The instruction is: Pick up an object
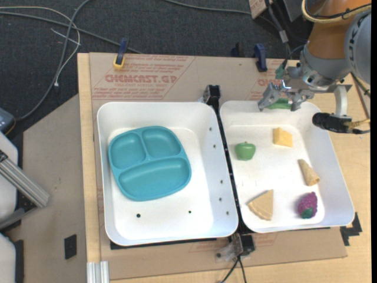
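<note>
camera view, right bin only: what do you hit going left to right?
Green apple → wedge of bread → yellow cheese block → purple grapes. The cone sits at about the same x as the grapes, so it is left out. The gripper is above the bin's far edge, with something green between its fingers.

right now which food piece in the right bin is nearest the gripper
The yellow cheese block at the bin's far side, just below the gripper. The green apple, cone, wedge and grapes lie farther off.
</note>
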{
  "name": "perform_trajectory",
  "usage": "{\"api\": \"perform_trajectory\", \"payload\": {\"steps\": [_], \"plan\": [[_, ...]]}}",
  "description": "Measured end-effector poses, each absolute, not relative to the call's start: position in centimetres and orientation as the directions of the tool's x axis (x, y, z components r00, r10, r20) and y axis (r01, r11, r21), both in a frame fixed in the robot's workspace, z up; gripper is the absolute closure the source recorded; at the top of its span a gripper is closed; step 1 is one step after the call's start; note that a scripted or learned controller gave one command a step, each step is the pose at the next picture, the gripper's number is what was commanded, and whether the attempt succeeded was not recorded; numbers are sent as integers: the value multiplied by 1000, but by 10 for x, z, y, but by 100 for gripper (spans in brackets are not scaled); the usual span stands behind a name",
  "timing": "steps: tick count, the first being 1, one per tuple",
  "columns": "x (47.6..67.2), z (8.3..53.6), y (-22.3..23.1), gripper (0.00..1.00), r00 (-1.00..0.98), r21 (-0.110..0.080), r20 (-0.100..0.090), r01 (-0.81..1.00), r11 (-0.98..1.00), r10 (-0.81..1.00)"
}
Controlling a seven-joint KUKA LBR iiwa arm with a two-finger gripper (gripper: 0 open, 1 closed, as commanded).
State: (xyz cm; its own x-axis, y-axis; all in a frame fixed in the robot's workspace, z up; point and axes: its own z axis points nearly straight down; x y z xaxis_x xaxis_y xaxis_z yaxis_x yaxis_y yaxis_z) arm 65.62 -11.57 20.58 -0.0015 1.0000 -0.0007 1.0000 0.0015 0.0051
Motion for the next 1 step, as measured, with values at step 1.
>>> {"api": "perform_trajectory", "payload": {"steps": [1], "plan": [[640,207,-60,100,-4,-3,3,1000,4,1000]]}}
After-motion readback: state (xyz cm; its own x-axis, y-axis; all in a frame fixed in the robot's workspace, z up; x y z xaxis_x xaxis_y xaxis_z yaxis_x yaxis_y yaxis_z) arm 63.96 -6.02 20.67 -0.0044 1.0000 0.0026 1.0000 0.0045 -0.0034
